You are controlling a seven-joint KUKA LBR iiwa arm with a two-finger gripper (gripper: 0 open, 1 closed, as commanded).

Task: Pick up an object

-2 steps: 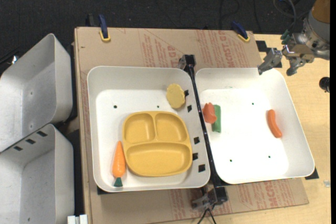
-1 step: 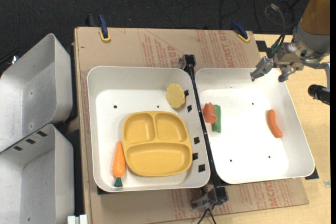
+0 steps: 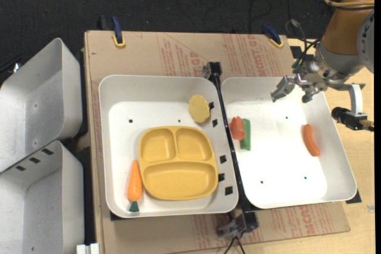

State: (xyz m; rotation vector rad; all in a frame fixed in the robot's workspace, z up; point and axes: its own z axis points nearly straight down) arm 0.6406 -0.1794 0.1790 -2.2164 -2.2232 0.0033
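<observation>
My gripper (image 3: 293, 92) hangs over the back edge of the right bin (image 3: 280, 187), its two fingers spread apart with nothing between them. In that bin an orange sausage (image 3: 311, 140) lies to the right, below and slightly right of the gripper. A small orange piece (image 3: 237, 127) and a green piece (image 3: 246, 134) lie together near the bin's left wall. The left bin (image 3: 113, 128) holds a yellow divided tray (image 3: 178, 162), a carrot (image 3: 134, 182) left of the tray, and a pale yellow round piece (image 3: 199, 108) at the back right.
A black divider (image 3: 223, 122) runs between the two bins. Blue clamps (image 3: 118, 33) (image 3: 273, 35) sit on the bench's far edge. Two spare white bins (image 3: 36, 98) stand tilted at the far left. Cables lie on the dark floor behind.
</observation>
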